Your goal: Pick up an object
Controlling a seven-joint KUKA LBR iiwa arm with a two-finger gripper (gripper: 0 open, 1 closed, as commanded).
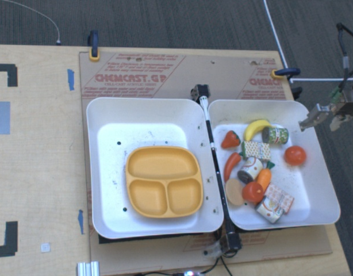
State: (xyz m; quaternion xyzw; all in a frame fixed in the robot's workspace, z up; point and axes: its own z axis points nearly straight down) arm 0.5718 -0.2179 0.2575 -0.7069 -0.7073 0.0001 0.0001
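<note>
The gripper (323, 117) hangs at the right edge of the camera view, above the upper right rim of the right bin (320, 177). Whether it stands wide or narrow cannot be told at this size, and nothing shows in its grasp.

Just below and left of it, inside the right bin, a red tomato (295, 154) sits apart from the rest. Further left along the top of the pile, a small green can (275, 134) lies touching a yellow banana (256, 128), with a strawberry (230, 140) beside them. Below these are a patterned little box (256, 150), a red chili pepper (231, 165), an orange carrot (264, 177), a second red tomato (252, 192) and a small carton (274, 202), all crowded together.

The left bin (104, 154) holds a yellow three-compartment plate (164, 181). Both bins rest on a cardboard sheet (136, 73) clamped to the wooden bench (33, 171).
</note>
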